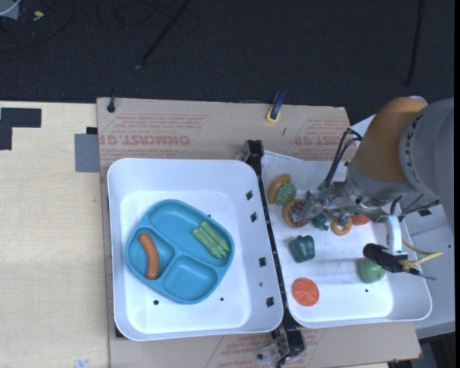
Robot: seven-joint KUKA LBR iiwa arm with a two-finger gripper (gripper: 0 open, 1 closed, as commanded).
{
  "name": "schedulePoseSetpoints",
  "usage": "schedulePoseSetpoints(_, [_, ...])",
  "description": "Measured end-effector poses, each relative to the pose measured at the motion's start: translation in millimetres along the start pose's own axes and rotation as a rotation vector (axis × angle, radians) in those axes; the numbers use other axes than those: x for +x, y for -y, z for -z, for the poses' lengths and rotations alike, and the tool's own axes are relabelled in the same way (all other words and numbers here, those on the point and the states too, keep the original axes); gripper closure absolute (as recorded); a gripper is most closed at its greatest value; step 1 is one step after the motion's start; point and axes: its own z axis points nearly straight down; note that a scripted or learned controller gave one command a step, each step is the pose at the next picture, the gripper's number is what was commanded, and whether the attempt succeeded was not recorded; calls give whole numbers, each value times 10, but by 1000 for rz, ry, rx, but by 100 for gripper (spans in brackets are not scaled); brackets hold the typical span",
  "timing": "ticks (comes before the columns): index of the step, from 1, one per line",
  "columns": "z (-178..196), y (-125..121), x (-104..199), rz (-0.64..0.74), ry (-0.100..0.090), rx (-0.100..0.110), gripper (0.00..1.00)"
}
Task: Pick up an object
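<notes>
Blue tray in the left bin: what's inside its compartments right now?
The blue tray holds an orange sausage in its left compartment and green beans in the upper right one. The lower compartment shows bare blue. Nothing covers it.

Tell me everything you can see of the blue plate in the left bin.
The blue plate is a rounded, glossy, plastic-looking tray with three compartments split by raised ridges. It lies flat and slightly rotated on the floor of the left bin, roughly central, clear of the walls. Its left compartment holds an orange sausage, its upper right one a bundle of green beans. The arm's gripper is over the right bin.
</notes>
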Motion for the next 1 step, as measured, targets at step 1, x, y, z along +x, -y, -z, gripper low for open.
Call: schedulePoseSetpoints(1, [167,-41,-14,0,4,-14,100])
